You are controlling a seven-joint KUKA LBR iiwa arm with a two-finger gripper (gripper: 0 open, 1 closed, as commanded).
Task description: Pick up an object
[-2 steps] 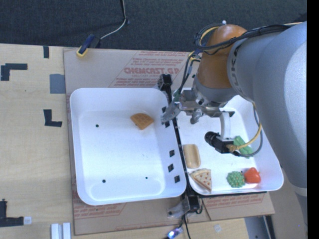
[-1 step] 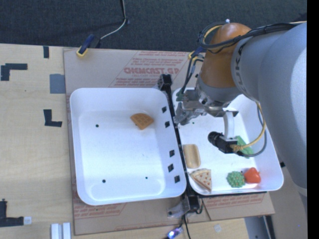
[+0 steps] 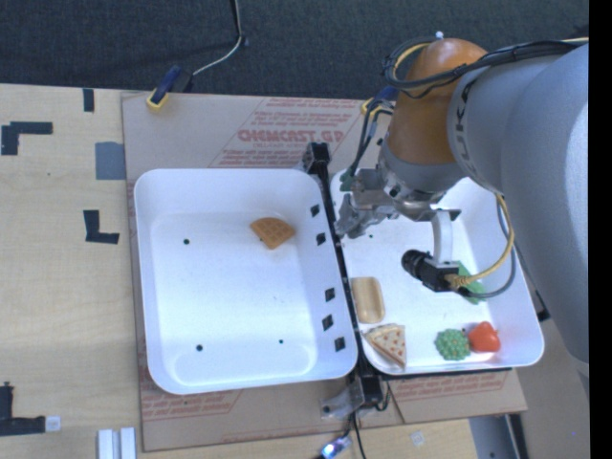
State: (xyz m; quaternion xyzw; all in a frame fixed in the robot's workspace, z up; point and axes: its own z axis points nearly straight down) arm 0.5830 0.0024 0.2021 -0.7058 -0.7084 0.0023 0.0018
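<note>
Camera view: gripper [image 3: 356, 220] hangs low in the right bin [image 3: 512, 352]; jaw state unclear. Bread [image 3: 368, 299] lies just below the jaws, sandwich [image 3: 388, 343] beyond, waffle [image 3: 273, 231] left.

Robotics lab bench, grey arm [image 3: 516, 151] entering from 3 o'clock, two white bins [image 3: 153, 256] on taped cardboard [image 3: 277, 132], black cable [image 3: 229, 27] at 12 o'clock

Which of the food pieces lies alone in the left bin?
The tan waffle-like piece. The bread roll, sandwich wedge, green piece and red piece all lie in the right bin.
</note>
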